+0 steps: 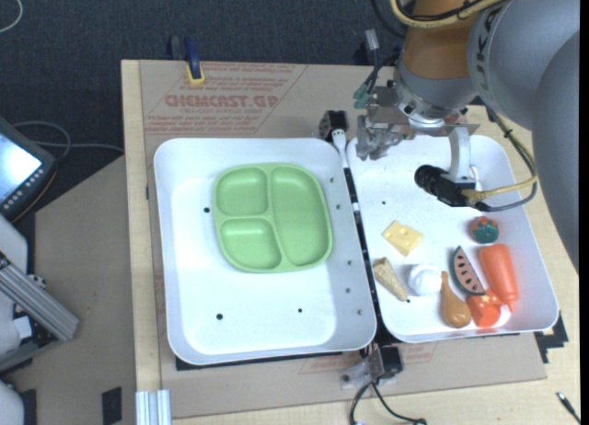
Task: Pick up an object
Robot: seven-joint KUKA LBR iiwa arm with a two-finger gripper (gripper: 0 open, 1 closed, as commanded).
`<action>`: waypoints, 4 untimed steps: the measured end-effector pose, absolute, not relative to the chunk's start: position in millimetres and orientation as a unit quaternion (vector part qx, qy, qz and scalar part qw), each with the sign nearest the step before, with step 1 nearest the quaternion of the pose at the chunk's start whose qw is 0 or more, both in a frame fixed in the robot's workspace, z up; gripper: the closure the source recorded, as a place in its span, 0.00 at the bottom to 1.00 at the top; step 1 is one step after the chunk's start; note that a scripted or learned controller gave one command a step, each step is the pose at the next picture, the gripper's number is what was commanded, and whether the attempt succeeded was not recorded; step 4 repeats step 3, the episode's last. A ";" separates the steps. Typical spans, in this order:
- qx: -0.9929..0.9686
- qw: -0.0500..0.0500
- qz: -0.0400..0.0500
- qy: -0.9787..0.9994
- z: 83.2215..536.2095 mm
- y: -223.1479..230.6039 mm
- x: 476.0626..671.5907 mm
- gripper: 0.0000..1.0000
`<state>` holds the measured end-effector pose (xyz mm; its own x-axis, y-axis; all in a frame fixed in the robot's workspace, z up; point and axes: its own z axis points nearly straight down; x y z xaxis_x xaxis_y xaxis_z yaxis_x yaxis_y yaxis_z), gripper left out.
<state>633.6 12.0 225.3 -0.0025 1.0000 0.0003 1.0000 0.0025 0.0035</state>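
Observation:
My gripper (379,141) hangs over the far left corner of the right bin (525,230), under the orange band of the arm. Toy foods lie in the near half of that bin, well apart from the gripper. They include a yellow cheese wedge (402,236), a tan bread piece (390,279), a small white round item (425,279), a brown drumstick (451,304), a watermelon slice (466,271), an orange carrot (500,271) and a small red and green fruit (484,228). I see nothing hanging under the gripper.
A green divided plate (273,216) lies in the left bin (184,258). A black part with a yellow cable (446,186) hangs off the arm over the right bin. The ridge between the bins (354,221) runs just left of the gripper.

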 end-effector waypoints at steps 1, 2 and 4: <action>0.707 0.002 0.001 0.707 231.4 1.6 647.5 1.00; 0.707 0.000 0.000 0.707 234.9 4.6 639.9 1.00; 0.708 -0.001 -0.001 0.707 219.9 -6.5 641.7 1.00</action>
